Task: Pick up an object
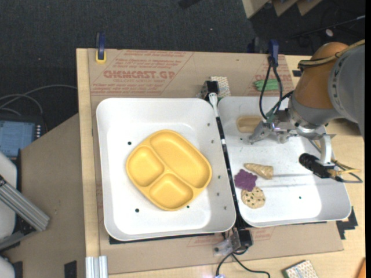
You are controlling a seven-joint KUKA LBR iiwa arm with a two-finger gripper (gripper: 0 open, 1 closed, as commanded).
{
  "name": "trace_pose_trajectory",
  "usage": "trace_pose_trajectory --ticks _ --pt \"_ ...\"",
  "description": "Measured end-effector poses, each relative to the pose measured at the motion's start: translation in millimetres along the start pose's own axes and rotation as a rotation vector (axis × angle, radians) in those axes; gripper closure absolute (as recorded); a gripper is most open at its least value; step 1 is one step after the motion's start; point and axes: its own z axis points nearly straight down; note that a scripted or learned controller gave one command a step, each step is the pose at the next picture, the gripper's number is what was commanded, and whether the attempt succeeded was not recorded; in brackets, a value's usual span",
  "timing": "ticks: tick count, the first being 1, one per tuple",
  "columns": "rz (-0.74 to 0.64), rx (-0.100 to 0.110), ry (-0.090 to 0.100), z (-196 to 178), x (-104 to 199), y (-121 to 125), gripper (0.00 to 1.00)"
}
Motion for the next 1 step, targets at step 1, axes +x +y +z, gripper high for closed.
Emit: trace_pose_trajectory --ticks 1 --pt "0.000 0.028 0.002 4.0 26.4 53.2 0.00"
